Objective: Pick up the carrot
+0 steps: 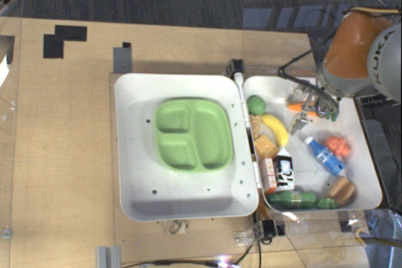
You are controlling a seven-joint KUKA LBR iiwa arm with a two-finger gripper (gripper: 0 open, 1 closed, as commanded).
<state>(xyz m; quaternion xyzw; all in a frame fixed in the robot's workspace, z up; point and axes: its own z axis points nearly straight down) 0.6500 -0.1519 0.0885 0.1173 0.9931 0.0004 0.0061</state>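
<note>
Gripper [306,108] hangs low over the upper part of the right bin [364,128], its metal fingers down around the carrot [296,107], an orange piece showing between them, so it appears closed on the carrot. Reaching in from the right, the arm [358,50] bends down with its orange band above the wrist. Nearby lie a banana [275,127], a green ball [255,104] and a blue bottle [325,156]. Left bin [135,135] holds a green divided plate [191,135].

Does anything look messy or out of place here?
Not much. The right bin is a jumble: banana, blue bottle, cucumber and other items lie at all angles. The green tray sits tidy in the left bin. The gripper hovers at the carrot.
</note>
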